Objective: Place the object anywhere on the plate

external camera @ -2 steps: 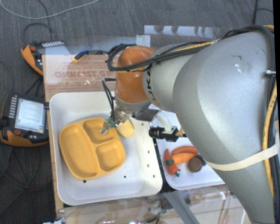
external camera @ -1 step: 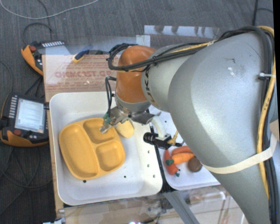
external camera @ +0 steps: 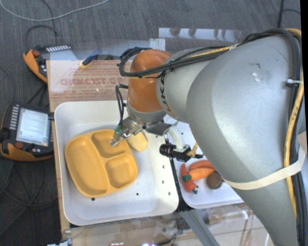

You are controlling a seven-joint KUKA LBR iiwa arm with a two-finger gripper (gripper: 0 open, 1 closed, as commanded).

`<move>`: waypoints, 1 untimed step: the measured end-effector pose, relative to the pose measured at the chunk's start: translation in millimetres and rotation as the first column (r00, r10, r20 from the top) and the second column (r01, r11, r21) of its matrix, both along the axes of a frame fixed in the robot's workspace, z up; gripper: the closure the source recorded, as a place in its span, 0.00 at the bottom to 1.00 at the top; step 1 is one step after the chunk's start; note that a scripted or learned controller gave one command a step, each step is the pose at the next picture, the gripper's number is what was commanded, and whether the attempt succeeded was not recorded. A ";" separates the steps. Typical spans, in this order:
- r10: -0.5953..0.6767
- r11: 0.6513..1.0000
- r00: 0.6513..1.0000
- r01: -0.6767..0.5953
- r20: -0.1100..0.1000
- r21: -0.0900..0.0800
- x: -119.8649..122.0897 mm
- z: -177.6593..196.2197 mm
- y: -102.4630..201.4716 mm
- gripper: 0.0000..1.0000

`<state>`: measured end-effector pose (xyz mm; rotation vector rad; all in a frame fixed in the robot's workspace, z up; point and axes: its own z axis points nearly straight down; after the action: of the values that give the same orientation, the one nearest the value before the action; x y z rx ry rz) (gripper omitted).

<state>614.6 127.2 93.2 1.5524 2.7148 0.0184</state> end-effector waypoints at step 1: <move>-0.001 1.000 1.000 0.001 0.000 -0.018 7.6 -0.3 13.6 1.00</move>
<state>622.2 140.8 92.9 1.5494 2.7062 -0.0066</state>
